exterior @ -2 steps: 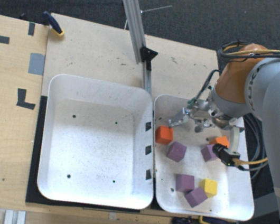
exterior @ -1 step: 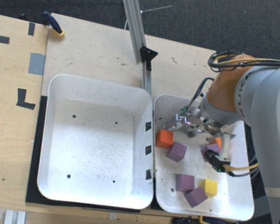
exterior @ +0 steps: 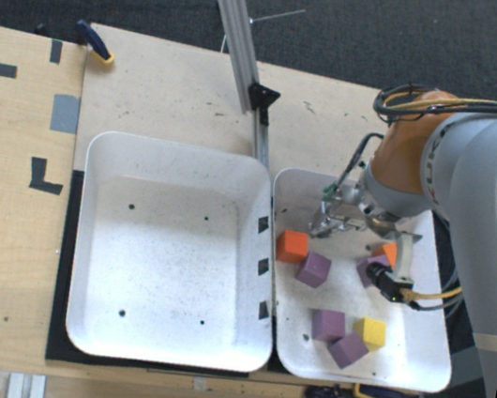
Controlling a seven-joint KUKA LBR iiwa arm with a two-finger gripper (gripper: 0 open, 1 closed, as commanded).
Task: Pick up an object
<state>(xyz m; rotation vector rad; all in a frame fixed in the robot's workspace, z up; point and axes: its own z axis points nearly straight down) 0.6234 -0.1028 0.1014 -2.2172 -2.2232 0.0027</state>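
Observation:
The right bin (exterior: pixel 410 365) holds several small blocks. An orange cube (exterior: pixel 293 246) lies near its left wall, with a purple cube (exterior: pixel 313 270) just beside it to the lower right. Two more purple blocks (exterior: pixel 328 325) (exterior: pixel 347 350) and a yellow cube (exterior: pixel 373 334) sit toward the front. Another orange block (exterior: pixel 385 254) and a purple block (exterior: pixel 372 269) are partly hidden under the wrist. My gripper (exterior: pixel 326 220) hangs over the back left of this bin, just above and right of the orange cube. Nothing shows held in it.
The left bin (exterior: pixel 102 167) stands alongside, sharing a raised rim with the right one. A slanted metal rod (exterior: pixel 242 45) with a black clamp crosses the back of the bench. The grey arm and its cables cover the right bin's far right side.

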